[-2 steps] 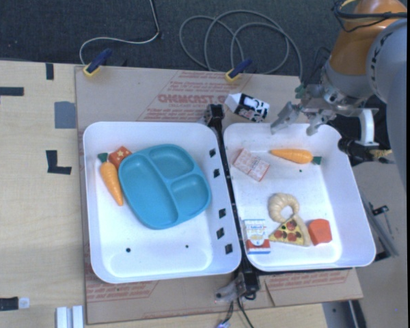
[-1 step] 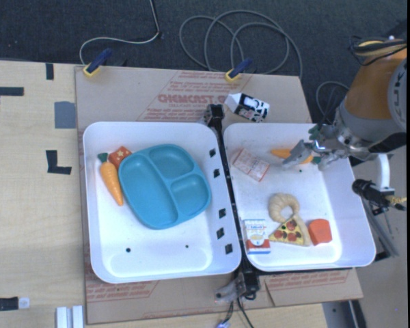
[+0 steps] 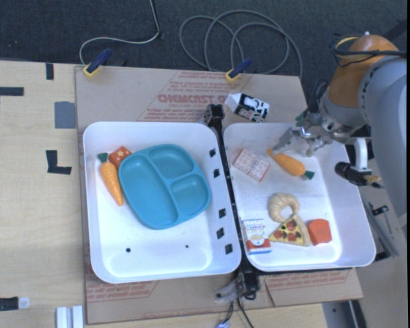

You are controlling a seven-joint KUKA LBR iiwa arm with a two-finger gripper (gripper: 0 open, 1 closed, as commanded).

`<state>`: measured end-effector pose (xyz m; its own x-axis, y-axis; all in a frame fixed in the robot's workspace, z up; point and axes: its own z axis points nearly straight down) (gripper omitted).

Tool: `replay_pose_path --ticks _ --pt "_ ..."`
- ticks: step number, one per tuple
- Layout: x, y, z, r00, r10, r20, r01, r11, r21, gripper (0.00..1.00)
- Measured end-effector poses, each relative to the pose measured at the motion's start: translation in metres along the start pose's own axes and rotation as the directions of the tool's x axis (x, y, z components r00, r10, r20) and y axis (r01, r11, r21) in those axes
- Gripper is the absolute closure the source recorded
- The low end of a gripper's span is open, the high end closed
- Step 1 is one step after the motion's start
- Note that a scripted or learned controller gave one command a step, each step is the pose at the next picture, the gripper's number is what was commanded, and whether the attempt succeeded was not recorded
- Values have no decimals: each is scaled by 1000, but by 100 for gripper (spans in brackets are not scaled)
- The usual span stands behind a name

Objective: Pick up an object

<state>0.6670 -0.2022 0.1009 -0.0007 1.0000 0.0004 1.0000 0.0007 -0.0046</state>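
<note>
We judge the approach step under way: gripper (image 3: 295, 144) low over the right bin (image 3: 348, 248), just above a toy carrot (image 3: 289, 163) at its far side. We see nothing between the fingers; open or closed, we cannot tell. Next move needs descent and centring on the carrot. Arm (image 3: 369, 80) reaches in from the right, wrist bent down.
</note>
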Motion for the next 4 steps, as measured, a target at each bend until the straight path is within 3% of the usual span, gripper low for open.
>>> replay_pose_path --ticks 1,2,3,4 --pt "51 -16 15 1000 -1 3 1 1000 -7 0" --pt "23 -60 -75 1000 1 3 -1 1000 -7 0" --pt "48 -61 15 1000 0 2 0 1000 -7 0" --pt "47 -60 4 1000 0 5 0 1000 -11 100"
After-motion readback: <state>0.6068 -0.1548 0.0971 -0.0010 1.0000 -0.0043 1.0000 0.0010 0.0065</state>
